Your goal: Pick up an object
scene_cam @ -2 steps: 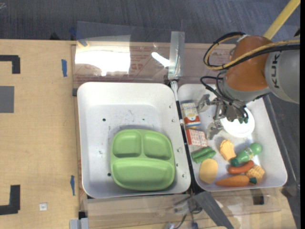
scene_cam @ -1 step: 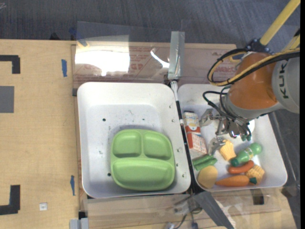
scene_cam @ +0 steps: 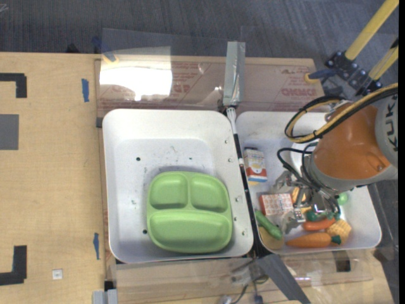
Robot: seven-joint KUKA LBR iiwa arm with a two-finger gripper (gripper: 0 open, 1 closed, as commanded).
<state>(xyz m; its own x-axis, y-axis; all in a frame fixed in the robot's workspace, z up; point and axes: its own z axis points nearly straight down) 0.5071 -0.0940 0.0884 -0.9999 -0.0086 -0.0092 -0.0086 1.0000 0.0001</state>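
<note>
The right bin point(scene_cam: 367, 233) holds several small toys. A white and orange carton point(scene_cam: 255, 165) lies near its left wall. A red and white patterned packet point(scene_cam: 276, 203) sits just below it. A green pea pod point(scene_cam: 266, 223) lies at the front left, and an orange carrot point(scene_cam: 309, 239) along the front edge. A yellow corn piece point(scene_cam: 342, 229) is at the front right. My gripper point(scene_cam: 302, 202) is low over the middle of this pile, just right of the packet and above a second carrot point(scene_cam: 320, 222). The orange wrist band point(scene_cam: 348, 147) hides what lies beneath it.
The left bin point(scene_cam: 126, 138) carries a green divided plate point(scene_cam: 188, 213) in its front half. A metal divider post point(scene_cam: 233, 75) stands between the bins at the back. Black and yellow cables point(scene_cam: 304, 122) loop over the right bin's back. A yellow frame point(scene_cam: 373, 24) stands at the top right.
</note>
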